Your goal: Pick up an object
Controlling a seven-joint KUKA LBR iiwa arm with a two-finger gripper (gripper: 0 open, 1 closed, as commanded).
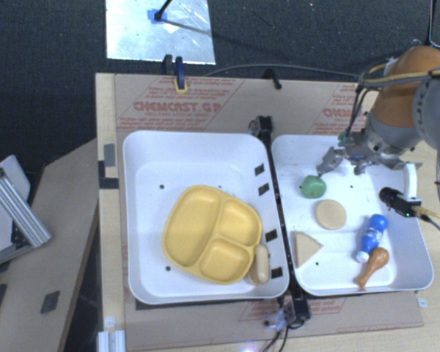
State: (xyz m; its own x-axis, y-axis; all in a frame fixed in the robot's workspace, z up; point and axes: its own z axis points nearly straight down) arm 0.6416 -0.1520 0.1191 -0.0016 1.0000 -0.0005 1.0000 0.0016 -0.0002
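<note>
"Checking pincer point(341, 169) first, where is it?"
"Upper part of the right bin point(411, 262), on the end of the grey-and-orange arm point(425, 86) at the frame's right. Fingers spread apart, nothing between them."
"Closest item?"
"Green lump point(313, 187), just below and left of the pincer, by its left fingertip. Touching or not, can't tell. It lies on the bin floor, toward the bin's upper left."
"Rest of that bin?"
"Round tan disc point(330, 214) just below-right of the green lump, apart from it. Tan wedge point(303, 248) at lower left, beside the divider between the bins. Blue bottle point(371, 235) lies tilted, right of the disc, with its white cap end pointing down-left. Brown drumstick shape point(372, 265) is just under the bottle, close to the cap, near the bin's lower rim."
"Left bin point(147, 196)?"
"Yellow divided tray point(213, 233), three compartments, sitting skewed around the centre. Beige bread-like roll point(260, 264) touches the tray's lower right corner, by the bin's right wall."
"Under it all?"
"Both bins sit side by side on the brown worktop point(176, 105) with red lettering, mid-frame."
</note>
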